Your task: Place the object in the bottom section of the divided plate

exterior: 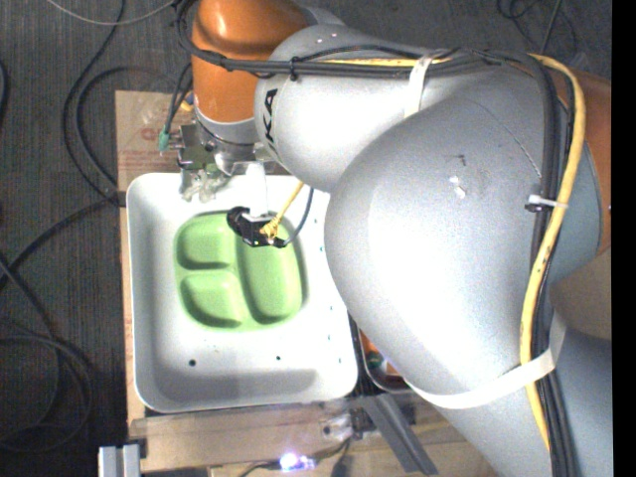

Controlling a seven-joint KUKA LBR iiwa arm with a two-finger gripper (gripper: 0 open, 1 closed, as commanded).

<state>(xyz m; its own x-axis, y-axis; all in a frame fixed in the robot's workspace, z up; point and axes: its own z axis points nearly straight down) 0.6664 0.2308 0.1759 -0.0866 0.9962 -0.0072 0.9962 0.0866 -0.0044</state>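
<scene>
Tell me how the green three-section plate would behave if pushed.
The green three-section plate looks rigid: its moulded ridges hold shape. Lying flat and low on the smooth white bin floor, it would probably slide rather than tip or roll.

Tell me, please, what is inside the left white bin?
A green divided plate lies in the left white bin. The arm covers the bin's upper right corner, so anything there is hidden.
</scene>
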